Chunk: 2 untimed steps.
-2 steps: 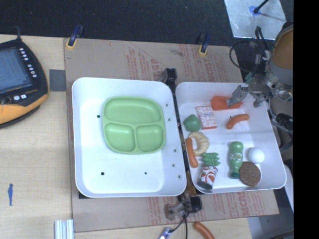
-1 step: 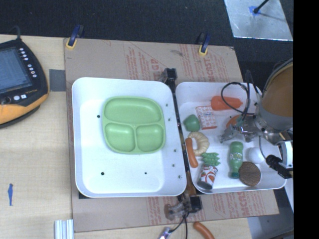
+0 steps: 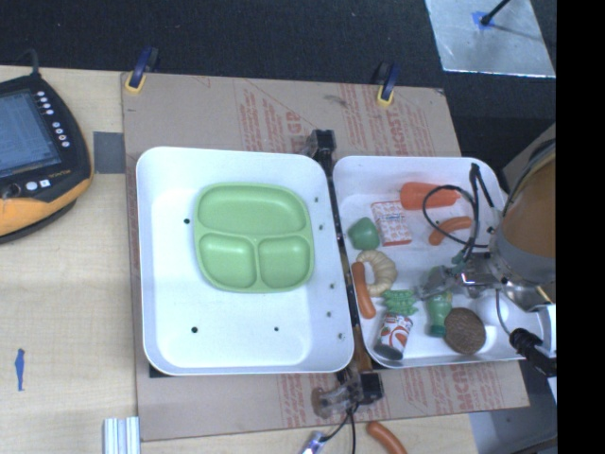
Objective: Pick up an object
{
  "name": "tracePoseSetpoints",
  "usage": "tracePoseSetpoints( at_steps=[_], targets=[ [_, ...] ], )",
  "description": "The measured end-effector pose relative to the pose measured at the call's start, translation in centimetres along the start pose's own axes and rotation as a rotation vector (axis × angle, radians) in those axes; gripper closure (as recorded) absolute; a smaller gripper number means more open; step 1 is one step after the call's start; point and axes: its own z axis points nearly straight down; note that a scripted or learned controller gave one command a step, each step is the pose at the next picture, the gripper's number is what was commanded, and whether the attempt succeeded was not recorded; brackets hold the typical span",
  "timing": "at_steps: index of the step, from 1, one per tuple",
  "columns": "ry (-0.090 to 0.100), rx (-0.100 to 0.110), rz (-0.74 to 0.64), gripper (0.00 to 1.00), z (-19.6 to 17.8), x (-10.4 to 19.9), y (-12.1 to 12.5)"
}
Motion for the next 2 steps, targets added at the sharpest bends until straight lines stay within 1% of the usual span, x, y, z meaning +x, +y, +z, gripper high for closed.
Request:
tracePoseSetpoints(
  at_steps=[1, 2],
  targets=[
    [0.001, -0.002, 0.002, 0.0, -0.1, -0.5, 7.3],
    [0.0, 0.0, 0.0, 0.0, -0.1, -1.6, 0.1]
  ],
)
